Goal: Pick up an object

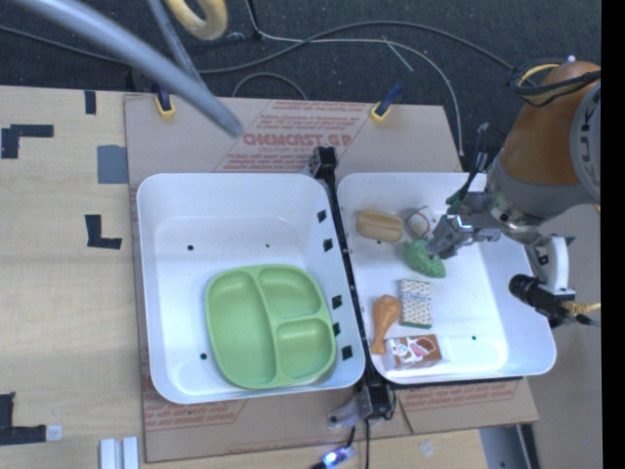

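Observation:
The right bin (488,360) holds a tan bread roll (380,226), a green lumpy object (426,259), a checkered packet (416,303), an orange carrot-shaped piece (385,319) and a red and white packet (415,351). My gripper (444,241) reaches down from the right, its tip right at the green object's upper right edge. A clear ring-like item (418,223) lies just behind the green object.
The left bin (161,262) holds a green divided plate (270,326). A black divider (336,252) runs between the two bins. The arm's orange and grey body (552,154) hangs over the right bin's far right edge. Cables cross the dark floor behind.

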`<state>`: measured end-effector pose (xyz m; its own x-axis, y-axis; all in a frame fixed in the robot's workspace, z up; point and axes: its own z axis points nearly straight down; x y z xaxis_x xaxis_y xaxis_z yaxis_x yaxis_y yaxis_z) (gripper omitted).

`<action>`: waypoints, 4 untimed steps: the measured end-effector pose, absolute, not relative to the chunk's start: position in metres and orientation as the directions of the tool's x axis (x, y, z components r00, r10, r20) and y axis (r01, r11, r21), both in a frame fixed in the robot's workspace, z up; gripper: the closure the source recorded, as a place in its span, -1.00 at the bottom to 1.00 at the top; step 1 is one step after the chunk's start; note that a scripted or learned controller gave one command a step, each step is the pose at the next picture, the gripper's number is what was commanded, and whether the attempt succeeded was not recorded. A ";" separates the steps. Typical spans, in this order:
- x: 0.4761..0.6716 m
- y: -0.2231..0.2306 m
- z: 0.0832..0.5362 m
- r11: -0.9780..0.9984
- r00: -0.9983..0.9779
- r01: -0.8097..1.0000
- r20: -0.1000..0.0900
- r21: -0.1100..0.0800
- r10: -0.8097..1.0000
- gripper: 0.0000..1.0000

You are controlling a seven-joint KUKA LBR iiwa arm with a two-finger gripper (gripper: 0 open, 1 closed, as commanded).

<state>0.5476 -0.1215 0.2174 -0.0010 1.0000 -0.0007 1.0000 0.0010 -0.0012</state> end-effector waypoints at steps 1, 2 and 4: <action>0.546 -0.066 0.225 0.004 -0.004 1.000 0.001 -0.001 1.000 1.00; 0.546 -0.011 0.220 0.004 -0.004 1.000 0.000 -0.002 1.000 1.00; 0.516 0.091 0.226 0.006 -0.006 1.000 0.001 -0.001 1.000 1.00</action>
